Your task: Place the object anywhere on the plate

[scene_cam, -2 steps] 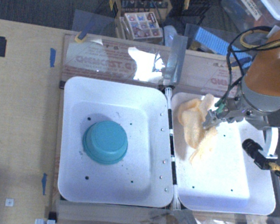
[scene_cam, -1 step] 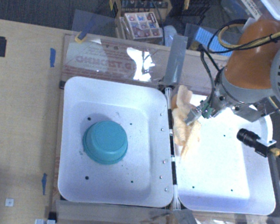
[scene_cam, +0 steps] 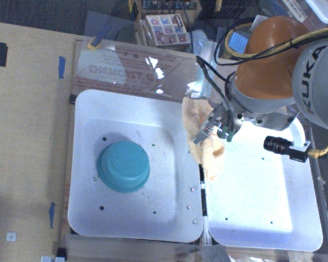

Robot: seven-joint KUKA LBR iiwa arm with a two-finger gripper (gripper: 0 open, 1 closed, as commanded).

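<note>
A round teal plate [scene_cam: 124,165] lies in the left bin [scene_cam: 94,111], left of its middle. A tan, soft-looking object [scene_cam: 211,155] hangs over the divider between the two bins, at their upper middle. My gripper [scene_cam: 215,133] is right at it, reaching in from the upper right, and the tan material shows between its fingers and below them. The gripper looks shut on this object. Its upper part is hidden by the wrist. The object is well to the right of the plate and a little farther back.
The right bin [scene_cam: 264,196] lies under the arm. A clear sheet [scene_cam: 129,74] rests behind the left bin. Boxes and clutter stand past the bench's far edge. Bare wooden benchtop [scene_cam: 18,137] stretches to the left.
</note>
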